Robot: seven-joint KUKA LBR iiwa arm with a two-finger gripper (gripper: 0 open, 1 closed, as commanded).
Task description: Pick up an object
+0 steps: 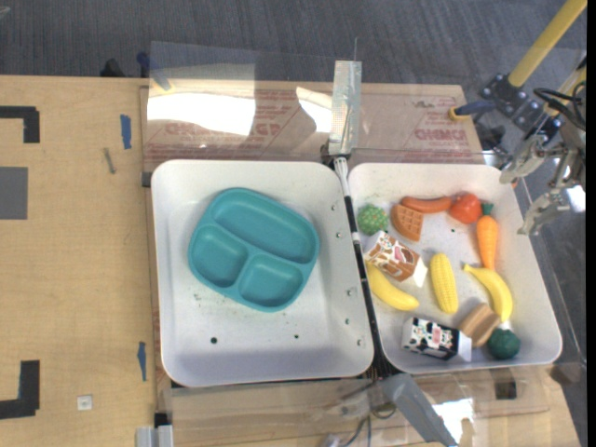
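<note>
The right bin (545,296) holds several toy foods. A green knobbly ball (372,218) lies by its left wall, with a small printed carton (395,257) and a yellow banana (391,290) below it. Toward the back lie an orange waffle-like piece (407,222), a red tomato (466,208) and an orange carrot (488,238). A corn cob (444,282) and a second banana (494,290) lie in the middle. At the front sit a black-and-white box (430,337), a tan block (478,322) and a dark green ball (504,343).
The left bin (177,333) holds a teal divided plate (253,247). A clear upright divider (345,110) stands behind the seam between the bins. A yellow rod, dark cables and metal fittings (526,124) crowd the upper right. A grey part (424,417) juts in below the bins.
</note>
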